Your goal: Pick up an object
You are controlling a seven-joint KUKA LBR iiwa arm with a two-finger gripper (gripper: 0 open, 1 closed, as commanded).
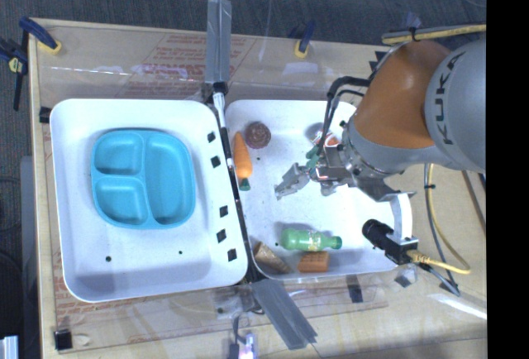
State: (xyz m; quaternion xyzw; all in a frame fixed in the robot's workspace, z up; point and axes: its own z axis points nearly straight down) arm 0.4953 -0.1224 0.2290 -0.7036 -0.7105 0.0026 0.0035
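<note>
My gripper (304,185) hangs over the middle of the right bin (273,116). Its fingers are spread, with only white bin floor between them, so it is open and holds nothing. An orange carrot (241,157) lies by the bin's left wall, to the left of the gripper. A brown round object (258,134) sits just above the carrot. A green bottle (307,241) lies on its side near the front wall, below the gripper. Beside it are a brown lump (269,257) and an orange-brown block (314,262).
The left bin (74,258) holds a blue compartment tray (145,178). A divider with black clips (223,184) separates the bins. A small grey round item (316,132) lies near the wrist, and the bulky arm (413,109) covers the right bin's right side.
</note>
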